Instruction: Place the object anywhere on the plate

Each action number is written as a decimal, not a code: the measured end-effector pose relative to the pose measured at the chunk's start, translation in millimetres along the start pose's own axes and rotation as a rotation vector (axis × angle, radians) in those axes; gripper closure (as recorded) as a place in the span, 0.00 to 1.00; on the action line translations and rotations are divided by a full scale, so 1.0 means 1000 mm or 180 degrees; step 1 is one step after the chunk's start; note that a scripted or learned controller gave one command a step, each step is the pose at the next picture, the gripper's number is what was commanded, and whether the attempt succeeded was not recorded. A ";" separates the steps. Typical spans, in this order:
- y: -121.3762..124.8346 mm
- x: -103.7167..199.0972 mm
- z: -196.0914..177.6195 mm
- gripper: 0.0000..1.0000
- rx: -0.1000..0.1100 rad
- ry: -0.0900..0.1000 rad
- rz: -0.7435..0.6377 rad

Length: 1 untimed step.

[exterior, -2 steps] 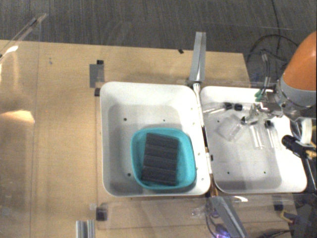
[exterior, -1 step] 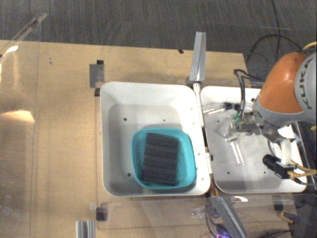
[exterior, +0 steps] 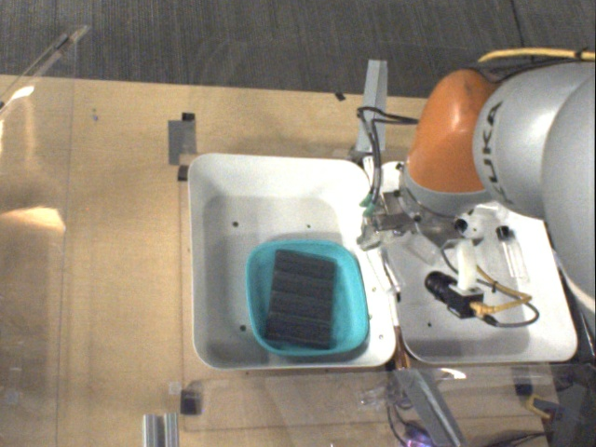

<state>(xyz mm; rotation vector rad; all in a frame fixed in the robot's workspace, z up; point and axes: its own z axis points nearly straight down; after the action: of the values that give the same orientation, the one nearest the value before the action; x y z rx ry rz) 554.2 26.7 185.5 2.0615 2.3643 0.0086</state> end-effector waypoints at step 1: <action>-0.035 0.042 0.001 1.00 0.0014 0.0004 -0.0319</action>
<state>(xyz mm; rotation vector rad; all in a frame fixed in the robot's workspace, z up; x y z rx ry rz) 513.4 63.5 184.3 1.9426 2.4675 0.0041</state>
